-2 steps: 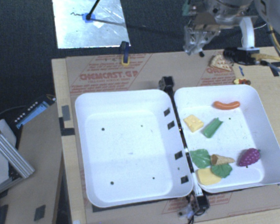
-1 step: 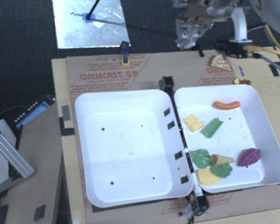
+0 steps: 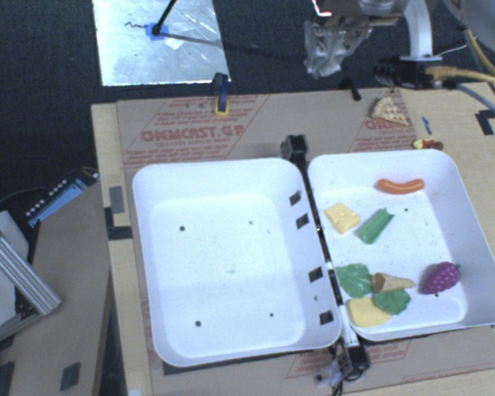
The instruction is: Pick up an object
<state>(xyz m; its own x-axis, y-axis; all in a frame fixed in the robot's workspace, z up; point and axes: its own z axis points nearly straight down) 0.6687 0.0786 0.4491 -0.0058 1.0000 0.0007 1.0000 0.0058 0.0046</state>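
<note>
Gripper: seen raised above the bench's far edge, beyond the right bin; whether the claw is apart or together cannot be told, and nothing is seen held in it.
Candidate objects: all are found in the right bin, and none is yet picked.
Sausage: laid alone near the far wall; it is judged likely to roll from a closing pinch if it is met off-centre.
Yellow cheese wedge: placed just beside the green strip; a descent between them is judged likely to push both aside and grasp neither.
Near-corner cluster: a green leaf, an orange wedge, a second green leaf and a yellow slice are seen touching or overlapping; two pieces could be caught at once, or flat pieces could be slid under the tips.
Purple grape bunch: set near the right wall; a collision with the rim is risked by an approach from that side.
Left bin: bare white floor; a descent there would close on nothing.
Pizza slice: lying on the bench outside the bins, near the gripper; it could be struck on the way down.
</note>
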